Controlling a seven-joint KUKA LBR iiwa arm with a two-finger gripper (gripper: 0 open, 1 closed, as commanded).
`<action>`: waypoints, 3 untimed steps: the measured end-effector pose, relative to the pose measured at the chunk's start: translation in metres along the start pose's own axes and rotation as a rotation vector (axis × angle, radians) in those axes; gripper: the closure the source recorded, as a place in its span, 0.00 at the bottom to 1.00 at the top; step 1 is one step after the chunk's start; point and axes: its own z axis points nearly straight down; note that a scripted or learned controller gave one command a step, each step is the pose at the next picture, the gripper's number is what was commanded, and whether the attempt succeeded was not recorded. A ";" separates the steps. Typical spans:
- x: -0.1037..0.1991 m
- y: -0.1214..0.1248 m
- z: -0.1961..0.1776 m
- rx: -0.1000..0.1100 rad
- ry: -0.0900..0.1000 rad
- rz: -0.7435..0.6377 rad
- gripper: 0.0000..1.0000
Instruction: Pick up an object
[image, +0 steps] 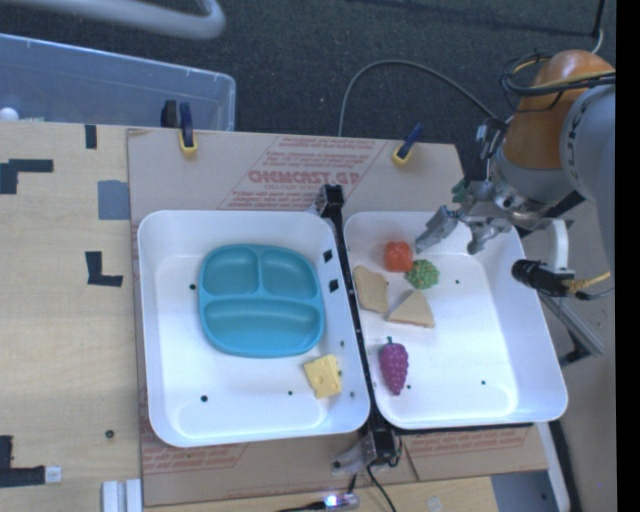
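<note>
Gripper (458, 234) above right bin's (520, 345) far edge, jaws apart and empty, tomato (398, 255) and broccoli (422, 273) just left, grapes (393, 365) nearer, blue tray (262, 300) in left bin (165, 330)

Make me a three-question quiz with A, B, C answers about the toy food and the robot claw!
1. Where does the cheese piece lie?
A. in the left bin, by the blue divided plate
B. on the plate
C. in the right bin

2. What colour is the grape bunch?
A. green
B. purple
C. yellow

3. What is the gripper doing?
A. clamping the tomato
B. resting on the plate
C. open, holding nothing

Answers: 1 A, it sits just off the plate's lower right corner. 2 B, it is dark purple. 3 C, its fingers are spread apart above the right bin's far edge, holding nothing.
</note>
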 end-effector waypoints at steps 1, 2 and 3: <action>0.000 0.003 -0.007 -0.012 -0.002 -0.003 0.00; 0.008 -0.005 0.045 -0.007 -0.002 -0.002 0.00; 0.004 -0.002 0.108 -0.010 -0.004 -0.003 0.00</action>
